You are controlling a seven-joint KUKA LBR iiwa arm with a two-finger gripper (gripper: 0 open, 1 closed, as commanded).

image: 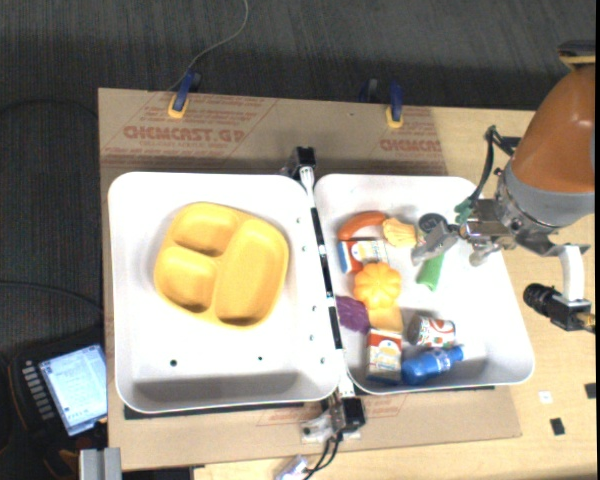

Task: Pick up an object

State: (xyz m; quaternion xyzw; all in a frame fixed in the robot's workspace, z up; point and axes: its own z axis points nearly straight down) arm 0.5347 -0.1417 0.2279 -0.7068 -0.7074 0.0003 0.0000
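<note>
The gripper hangs over the right bin; whether its jaws are spread cannot be told. A green object lies just below the jaws. A centred, vertical descent would likely grip best.

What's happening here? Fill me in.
A robot arm reaches in from the right over the right bin, which holds a heap of small items: a pumpkin, a blue bottle, a purple piece and some cartons. Its gripper hangs above a green item near the bin's middle, but nothing is clearly held yet. The left bin holds a yellow tray.
</note>
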